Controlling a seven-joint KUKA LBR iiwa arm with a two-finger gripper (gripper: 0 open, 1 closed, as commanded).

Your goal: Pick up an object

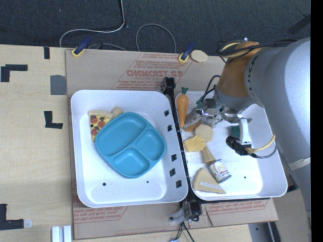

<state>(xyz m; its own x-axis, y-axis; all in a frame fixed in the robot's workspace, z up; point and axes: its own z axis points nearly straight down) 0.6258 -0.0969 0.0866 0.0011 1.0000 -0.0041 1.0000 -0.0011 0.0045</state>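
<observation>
Reaching from right — end effector [204, 114] low beside carrot [182, 104].

The grey arm with its orange band [237, 72] reaches from the right into the right white bin [252, 183], its gripper [204, 112] low among toy food beside an orange plastic carrot [182, 104] that lies along the divider. Nearer the front lie a pale round slice [204, 132], a ridged yellow chip [195, 144] and a tan wedge [206, 182]. In the left white bin [126, 193] a blue three-compartment plastic tray [130, 143] partly covers a pizza slice toy [98, 120].
</observation>
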